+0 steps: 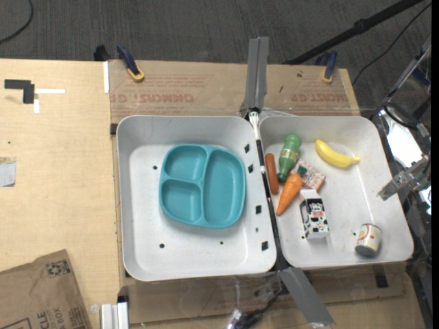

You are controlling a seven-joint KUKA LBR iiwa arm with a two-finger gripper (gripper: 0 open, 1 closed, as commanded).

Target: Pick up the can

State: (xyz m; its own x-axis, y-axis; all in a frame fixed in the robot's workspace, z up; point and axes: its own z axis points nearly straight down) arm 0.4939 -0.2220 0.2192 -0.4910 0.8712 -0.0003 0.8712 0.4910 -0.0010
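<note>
The can (368, 240) is small and white with a red label. It lies on its side in the near right corner of the right bin (384, 156). Part of my gripper (398, 185) shows at the view's right edge, over the right bin's right rim. It is up and to the right of the can, well apart from it, and nothing hangs from it.
The right bin also holds a banana (336, 155), a green bottle (289, 155), a carrot (289, 192), a red sausage (272, 173), a small red packet (314, 177) and a milk carton (314, 216) left of the can. A teal divided plate (203, 185) sits in the left bin (137, 204).
</note>
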